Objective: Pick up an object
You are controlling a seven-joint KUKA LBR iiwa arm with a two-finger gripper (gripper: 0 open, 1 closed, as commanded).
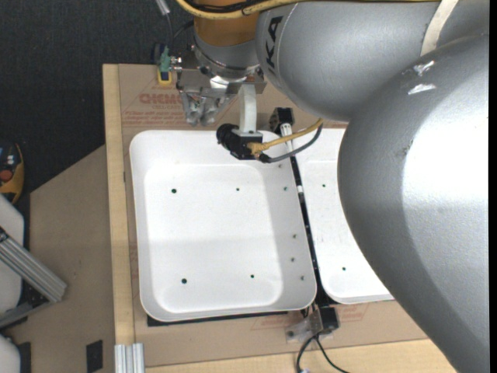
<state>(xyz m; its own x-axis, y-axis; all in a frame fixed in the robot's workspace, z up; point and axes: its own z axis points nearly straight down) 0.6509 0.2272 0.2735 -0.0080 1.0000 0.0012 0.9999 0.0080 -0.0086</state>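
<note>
Object location: cannot tell, likely hidden, since arm (pixel 388 92) covers much of right bin (pixel 330 231). Gripper (pixel 203 107) hangs just past left bin's (pixel 147 208) far rim; I can't tell whether it's wide or narrow. I judge no grasp yet.

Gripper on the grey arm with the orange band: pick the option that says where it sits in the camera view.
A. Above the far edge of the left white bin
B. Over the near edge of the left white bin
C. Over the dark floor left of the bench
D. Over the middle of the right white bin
A: the two-finger gripper hangs under the orange band, by the far rim of the left shallow white bin.
</note>
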